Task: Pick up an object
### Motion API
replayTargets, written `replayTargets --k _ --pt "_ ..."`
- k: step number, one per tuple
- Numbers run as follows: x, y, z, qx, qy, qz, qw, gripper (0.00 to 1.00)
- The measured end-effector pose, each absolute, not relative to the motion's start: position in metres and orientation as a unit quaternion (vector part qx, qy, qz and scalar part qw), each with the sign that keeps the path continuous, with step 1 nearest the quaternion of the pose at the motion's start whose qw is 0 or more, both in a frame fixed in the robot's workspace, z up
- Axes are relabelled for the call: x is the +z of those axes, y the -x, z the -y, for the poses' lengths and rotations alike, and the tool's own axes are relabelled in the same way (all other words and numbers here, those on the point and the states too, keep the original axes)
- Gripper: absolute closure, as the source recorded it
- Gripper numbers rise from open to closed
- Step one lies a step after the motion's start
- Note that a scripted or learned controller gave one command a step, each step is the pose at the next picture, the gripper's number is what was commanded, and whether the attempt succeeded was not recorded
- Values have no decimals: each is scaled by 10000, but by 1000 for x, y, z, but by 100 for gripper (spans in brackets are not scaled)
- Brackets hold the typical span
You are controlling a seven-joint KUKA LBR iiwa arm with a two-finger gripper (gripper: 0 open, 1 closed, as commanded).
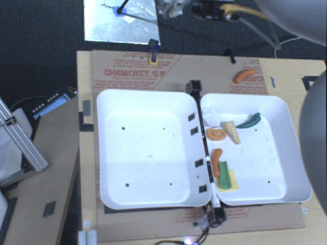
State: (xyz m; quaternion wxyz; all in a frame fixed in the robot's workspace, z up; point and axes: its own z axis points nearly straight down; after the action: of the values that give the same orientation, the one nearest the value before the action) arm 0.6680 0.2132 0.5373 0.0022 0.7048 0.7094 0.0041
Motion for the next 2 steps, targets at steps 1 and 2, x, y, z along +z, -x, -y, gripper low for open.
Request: replayTargets --k 1,2 --pt "535 -668 -224 13 -7048 -7094 6 100" --pt "535 -668 -234 12 -7049 -7093 5 100"
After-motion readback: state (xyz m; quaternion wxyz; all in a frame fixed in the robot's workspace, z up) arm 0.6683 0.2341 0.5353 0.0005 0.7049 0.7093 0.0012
